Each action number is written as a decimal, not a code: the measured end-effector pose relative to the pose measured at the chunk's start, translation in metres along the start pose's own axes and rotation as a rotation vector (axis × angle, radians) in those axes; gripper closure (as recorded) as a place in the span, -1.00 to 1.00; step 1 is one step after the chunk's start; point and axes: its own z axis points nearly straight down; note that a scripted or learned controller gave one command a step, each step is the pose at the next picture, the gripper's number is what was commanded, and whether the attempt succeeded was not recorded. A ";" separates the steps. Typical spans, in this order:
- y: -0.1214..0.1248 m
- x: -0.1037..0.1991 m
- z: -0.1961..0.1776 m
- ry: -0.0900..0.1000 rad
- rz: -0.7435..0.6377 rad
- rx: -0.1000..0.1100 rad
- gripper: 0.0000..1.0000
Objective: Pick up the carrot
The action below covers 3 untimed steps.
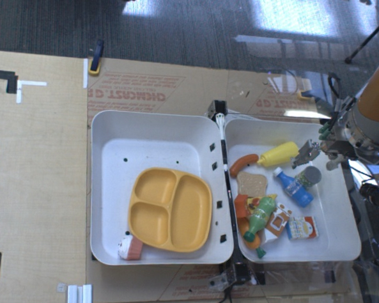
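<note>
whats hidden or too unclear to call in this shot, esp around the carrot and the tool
- carrot: camera view, mostly covered by the green bottle; its full outline is hidden.
- tool: small and dark, so whether it is open or shut is unclear.
- arm: cut off by the right edge.
- small carton: print too small to read.

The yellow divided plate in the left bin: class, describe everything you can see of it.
The yellow plate looks like smooth plastic, a rounded rectangle with a raised rim and three sections: two smaller ones on its left side and one long one on its right. All three sections hold nothing. It lies flat on the floor of the left bin, toward the near right corner and turned slightly askew. A small pink and white thing sits against its near left corner.
</note>
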 end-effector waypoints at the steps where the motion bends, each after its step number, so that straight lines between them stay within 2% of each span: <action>1: -0.051 0.068 0.043 0.000 -0.072 0.000 -1.00; 2: -0.069 0.187 0.108 -0.029 -0.011 -0.022 -1.00; 3: -0.069 0.187 0.108 -0.029 -0.011 -0.022 -1.00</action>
